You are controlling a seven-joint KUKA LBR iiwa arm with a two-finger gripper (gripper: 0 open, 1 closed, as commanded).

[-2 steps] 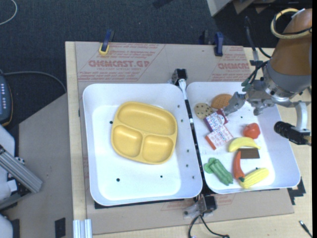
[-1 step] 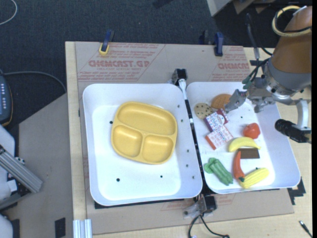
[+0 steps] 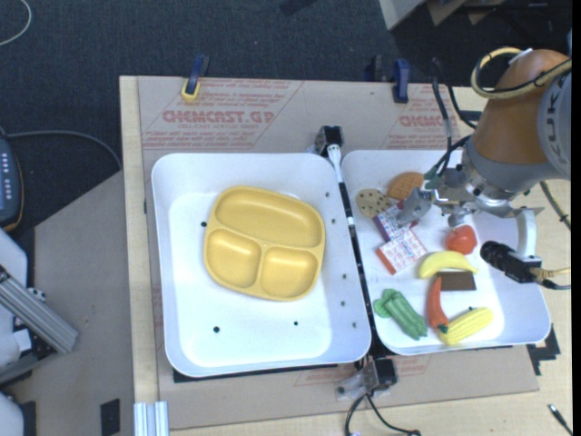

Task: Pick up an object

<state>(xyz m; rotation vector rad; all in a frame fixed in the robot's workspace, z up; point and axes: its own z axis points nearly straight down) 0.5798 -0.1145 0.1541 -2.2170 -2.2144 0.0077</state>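
We see two white bins side by side on the tabletop (image 3: 236,116), which is covered by printed cardboard held with clamps at its upper edge. The left bin (image 3: 182,271), at the centre of the frame, holds a yellow divided plate (image 3: 263,242) lying flat, with one long compartment toward the top and two smaller ones below.

The right bin (image 3: 522,312), at centre right, holds the loose objects. Near its upper left lie a speckled cookie (image 3: 369,201) and, just beside it to the right, a brown bun (image 3: 405,185). Below them rests a red-and-white packet (image 3: 399,243). A red tomato (image 3: 461,239) sits right of the packet, with a banana (image 3: 445,263) below it. A brown block (image 3: 457,282) touches the banana's lower edge. A red chili (image 3: 436,302) runs downward from there to a corn cob (image 3: 467,323) at the lower right. Green pea pods (image 3: 399,312) lie at the lower left of this bin.

The arm (image 3: 517,107) enters from the upper right of the frame. Its hand (image 3: 419,205) hangs low over the upper part of the right bin, between the bun and the packet. We cannot tell how far the hand is open, nor whether it grips anything.
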